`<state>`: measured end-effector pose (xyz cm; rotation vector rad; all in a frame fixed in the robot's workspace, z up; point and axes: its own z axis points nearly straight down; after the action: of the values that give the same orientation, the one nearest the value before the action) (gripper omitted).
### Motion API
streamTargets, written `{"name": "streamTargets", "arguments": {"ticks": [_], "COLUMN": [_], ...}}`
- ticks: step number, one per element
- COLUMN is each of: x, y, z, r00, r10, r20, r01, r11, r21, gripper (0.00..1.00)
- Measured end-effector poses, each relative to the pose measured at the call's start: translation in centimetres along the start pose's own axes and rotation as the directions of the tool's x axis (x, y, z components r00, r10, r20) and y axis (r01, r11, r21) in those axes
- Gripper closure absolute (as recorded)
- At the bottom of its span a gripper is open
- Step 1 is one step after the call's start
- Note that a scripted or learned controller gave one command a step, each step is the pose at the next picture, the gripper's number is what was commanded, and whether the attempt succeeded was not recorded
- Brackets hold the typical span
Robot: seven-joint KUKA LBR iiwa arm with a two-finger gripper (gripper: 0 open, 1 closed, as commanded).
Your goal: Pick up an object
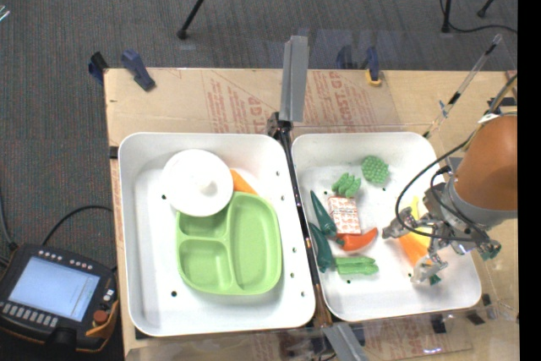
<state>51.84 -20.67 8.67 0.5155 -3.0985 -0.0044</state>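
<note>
Hovering low over the right bin (385, 300), the gripper (427, 254) sits at that bin's right side, directly above an orange piece (413, 247) with a sliver of yellow just behind it; whether it is gripping, closed or spread I cannot tell, since wrist hardware and cables blur together there. Nothing can be seen clearly between its tips, so no pick counts as done, and judging by this the task is at the reach-and-close stage, with the closing and the lift both left. The other candidates lie apart to the left in the same bin: a red box (343, 214) resting against a red-orange piece (362, 239), dark green strips (319, 224), a green pod (356, 266), a green leafy bit (346, 184) and a round green ball (375, 170). In the left bin (135, 249) a white bowl (198, 182) overlaps a green tray (230, 245), with an orange wedge (243, 182) peeking out between them, well away from the arm
</note>
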Motion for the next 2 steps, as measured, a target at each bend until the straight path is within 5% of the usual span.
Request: {"name": "streamTargets", "arguments": {"ticks": [1,2], "x": [-0.3,-0.29], "y": [0.28,0.31], "z": [-0.96,-0.91], "r00": [1.0,1.0], "r10": [-0.008,-0.008], "r20": [0.002,0.001], "r01": [0.008,0.008], "r11": [1.0,1.0], "r21": [-0.002,-0.002], "gripper": [1.0,0.0]}}
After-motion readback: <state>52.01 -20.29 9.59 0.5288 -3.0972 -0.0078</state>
